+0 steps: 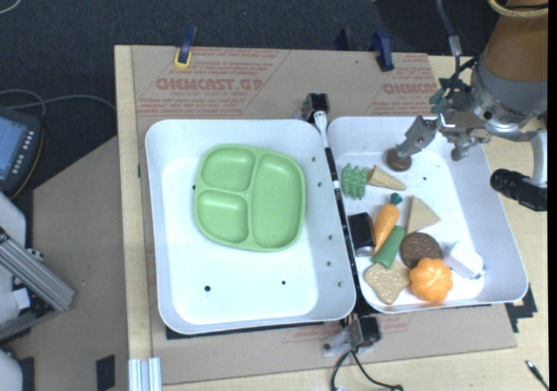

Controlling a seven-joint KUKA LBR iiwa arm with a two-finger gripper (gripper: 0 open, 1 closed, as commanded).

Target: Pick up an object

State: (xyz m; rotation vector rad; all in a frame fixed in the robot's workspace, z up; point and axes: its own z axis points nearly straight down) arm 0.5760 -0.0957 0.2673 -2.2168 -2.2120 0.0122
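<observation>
My gripper (431,151) hangs over the far part of the right bin (496,232), open, with nothing between its fingers. The left finger's dark tip (401,157) is just above a tan cone-shaped wedge (385,178). Nearer the front lie a green leafy toy (354,180), an orange carrot (385,222), a green stick (389,246), a pale cheese wedge (423,214), a brown cookie (420,247), an orange pumpkin (431,280), a tan cracker (387,284), a black block (359,230) and a white piece (465,259).
The left bin (174,276) holds a green divided plate (250,198). A black clip (317,107) sits at the back where the two bins meet. The arm's orange band (518,6) rises at the upper right.
</observation>
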